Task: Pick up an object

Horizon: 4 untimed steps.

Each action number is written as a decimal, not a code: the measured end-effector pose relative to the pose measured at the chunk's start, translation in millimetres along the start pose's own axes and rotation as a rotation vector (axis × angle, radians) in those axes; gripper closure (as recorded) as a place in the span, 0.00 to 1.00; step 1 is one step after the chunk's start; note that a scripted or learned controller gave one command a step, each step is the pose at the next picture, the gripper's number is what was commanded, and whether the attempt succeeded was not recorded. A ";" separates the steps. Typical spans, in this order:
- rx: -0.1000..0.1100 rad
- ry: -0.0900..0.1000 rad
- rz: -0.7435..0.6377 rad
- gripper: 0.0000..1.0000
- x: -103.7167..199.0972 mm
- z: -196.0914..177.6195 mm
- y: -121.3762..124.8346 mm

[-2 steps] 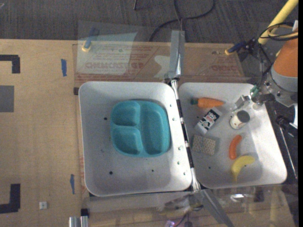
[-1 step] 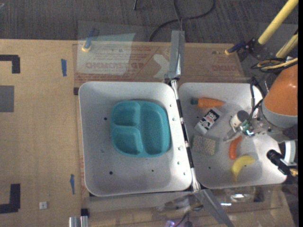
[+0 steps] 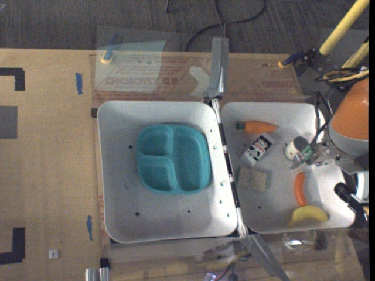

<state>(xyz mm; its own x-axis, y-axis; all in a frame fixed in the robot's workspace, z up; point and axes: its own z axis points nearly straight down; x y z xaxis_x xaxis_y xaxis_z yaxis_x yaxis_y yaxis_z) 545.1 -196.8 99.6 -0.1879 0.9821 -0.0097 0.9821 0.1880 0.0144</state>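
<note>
Brown bench board (image 3: 47,174) spans the left and middle of the frame, with dark carpet along the top edge; blue tape strips and black corner marks dot its left side. Two white bins sit side by side: the left bin (image 3: 117,215) at the centre holds one teal divided tray (image 3: 174,158) with three compartments, lying flat in its upper middle; the right bin (image 3: 269,212) holds six small things. One orange carrot (image 3: 258,127) lies near its upper left; just below it lies one black-and-white carton (image 3: 258,148), tilted; lower still, one tan perforated square (image 3: 254,180) lies flat. Further right, one white cup (image 3: 293,150) sits just beside the gripper; one orange sausage-shaped piece (image 3: 300,188) stands nearly upright in the frame below it; one yellow banana (image 3: 309,215) lies at the bin's lower right, close to the orange piece. At the right edge the grey arm with its orange band (image 3: 353,119) reaches in; the gripper (image 3: 309,155) hovers low over the bin's right half, and whether it is spread or closed cannot be told.
</note>
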 end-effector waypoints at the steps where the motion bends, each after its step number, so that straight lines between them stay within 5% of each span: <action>1: 0.012 0.007 0.131 1.00 44.9 -87.1 33.5; 2: 0.014 0.012 -0.131 1.00 94.4 -41.5 -48.2; 3: 0.013 0.009 -0.013 1.00 121.2 -108.3 10.0; 4: 0.015 0.009 0.039 1.00 58.1 -108.1 -29.2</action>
<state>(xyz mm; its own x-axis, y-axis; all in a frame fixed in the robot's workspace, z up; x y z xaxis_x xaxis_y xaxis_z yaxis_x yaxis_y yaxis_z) 503.8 -144.5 206.7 -0.1493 0.9888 -0.0003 0.9888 0.1493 0.0001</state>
